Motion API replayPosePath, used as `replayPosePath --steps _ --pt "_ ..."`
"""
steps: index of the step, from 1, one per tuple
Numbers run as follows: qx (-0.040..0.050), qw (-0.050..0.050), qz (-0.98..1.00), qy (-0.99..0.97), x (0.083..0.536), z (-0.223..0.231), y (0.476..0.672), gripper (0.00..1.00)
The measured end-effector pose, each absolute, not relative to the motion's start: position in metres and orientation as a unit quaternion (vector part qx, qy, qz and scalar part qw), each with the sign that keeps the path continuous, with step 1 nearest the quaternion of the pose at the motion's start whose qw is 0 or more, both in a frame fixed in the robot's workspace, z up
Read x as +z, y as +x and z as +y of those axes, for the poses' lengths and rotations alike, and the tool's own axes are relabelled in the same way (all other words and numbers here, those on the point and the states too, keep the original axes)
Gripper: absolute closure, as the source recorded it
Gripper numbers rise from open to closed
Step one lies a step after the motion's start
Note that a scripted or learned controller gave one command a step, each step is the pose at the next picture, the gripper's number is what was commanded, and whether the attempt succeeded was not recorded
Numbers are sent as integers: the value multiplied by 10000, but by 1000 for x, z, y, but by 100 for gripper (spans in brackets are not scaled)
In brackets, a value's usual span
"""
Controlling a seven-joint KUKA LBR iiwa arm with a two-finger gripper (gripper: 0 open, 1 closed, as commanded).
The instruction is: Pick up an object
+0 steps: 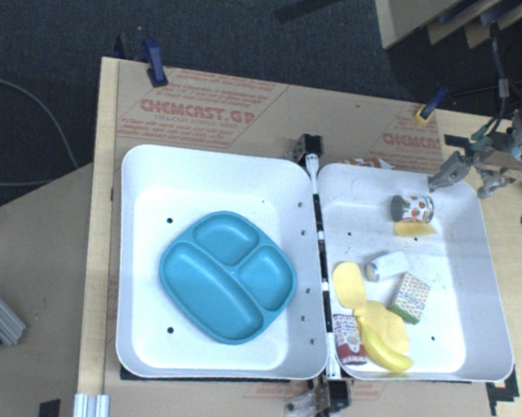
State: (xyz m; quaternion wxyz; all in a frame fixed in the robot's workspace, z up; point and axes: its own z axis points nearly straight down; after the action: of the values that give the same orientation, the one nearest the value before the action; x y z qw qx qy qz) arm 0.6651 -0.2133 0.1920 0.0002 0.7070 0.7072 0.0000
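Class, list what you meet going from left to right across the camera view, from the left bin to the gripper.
Left bin → blue divided plate → small can → gripper

Two white bins (132, 263), one blue divided plate (225, 275), one small can (413, 208), two blue clamps (154, 60), several yellow toy foods (383, 333)

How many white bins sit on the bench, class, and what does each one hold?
2. The left bin holds a blue divided plate. The right bin holds small items, among them a can and yellow pieces; some may overlap.
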Motion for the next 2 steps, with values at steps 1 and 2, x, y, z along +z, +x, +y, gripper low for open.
replayPosePath --steps 1,2 --pt "-5 -11 7077 7065 120 -186 652 0" --pt "-5 27 7069 7073 90 -151 668 0"
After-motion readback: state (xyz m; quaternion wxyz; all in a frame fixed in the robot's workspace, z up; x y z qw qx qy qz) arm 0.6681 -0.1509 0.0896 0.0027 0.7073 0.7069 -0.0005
